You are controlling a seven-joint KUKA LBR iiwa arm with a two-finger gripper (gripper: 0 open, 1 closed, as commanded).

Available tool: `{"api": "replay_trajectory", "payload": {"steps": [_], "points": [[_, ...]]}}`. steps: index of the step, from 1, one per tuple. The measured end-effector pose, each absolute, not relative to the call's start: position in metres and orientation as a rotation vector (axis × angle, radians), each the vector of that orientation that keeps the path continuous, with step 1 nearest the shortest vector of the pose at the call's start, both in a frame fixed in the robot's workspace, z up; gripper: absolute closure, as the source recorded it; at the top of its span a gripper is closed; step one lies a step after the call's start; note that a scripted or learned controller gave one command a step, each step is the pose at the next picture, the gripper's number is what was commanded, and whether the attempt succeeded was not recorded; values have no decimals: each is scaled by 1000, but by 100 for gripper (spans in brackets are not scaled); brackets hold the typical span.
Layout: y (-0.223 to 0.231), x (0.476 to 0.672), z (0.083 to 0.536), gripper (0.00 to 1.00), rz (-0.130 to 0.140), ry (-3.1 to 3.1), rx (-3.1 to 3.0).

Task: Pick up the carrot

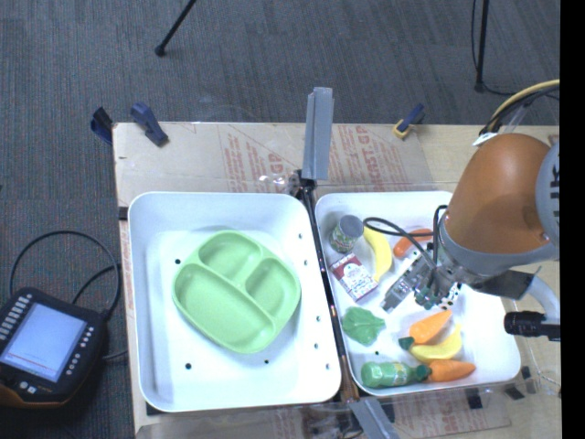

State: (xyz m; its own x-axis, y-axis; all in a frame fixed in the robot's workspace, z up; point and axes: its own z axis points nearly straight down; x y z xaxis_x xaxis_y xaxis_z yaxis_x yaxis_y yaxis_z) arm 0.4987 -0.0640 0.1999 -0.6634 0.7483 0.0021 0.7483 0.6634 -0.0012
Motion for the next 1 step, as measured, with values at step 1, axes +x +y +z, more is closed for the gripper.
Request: {"api": "replay_trajectory", "payload": {"steps": [1], "points": [[-64,499,200,0,0,-2862,-1289]]}}
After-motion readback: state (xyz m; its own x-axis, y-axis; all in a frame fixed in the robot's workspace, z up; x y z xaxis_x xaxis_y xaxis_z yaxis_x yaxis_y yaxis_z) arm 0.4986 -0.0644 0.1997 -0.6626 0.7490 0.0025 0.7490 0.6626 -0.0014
